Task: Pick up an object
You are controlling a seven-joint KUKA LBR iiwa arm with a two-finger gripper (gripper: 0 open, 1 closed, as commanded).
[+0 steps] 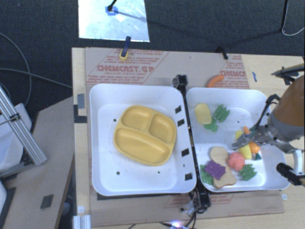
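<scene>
Right bin (257, 99), four o'clock: claw (243, 142), grip state indeterminable, beside yellow-orange toy (249, 150); advisable to centre over one piece, clear of pink neighbour (236, 160).

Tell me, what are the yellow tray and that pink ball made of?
The yellow divided plastic tray looks like smooth, matte moulded plastic: rounded compartments, even colour. The round pink toy fruit in the right white bin also looks plastic, maybe rubbery; it is too small to be sure.
</scene>
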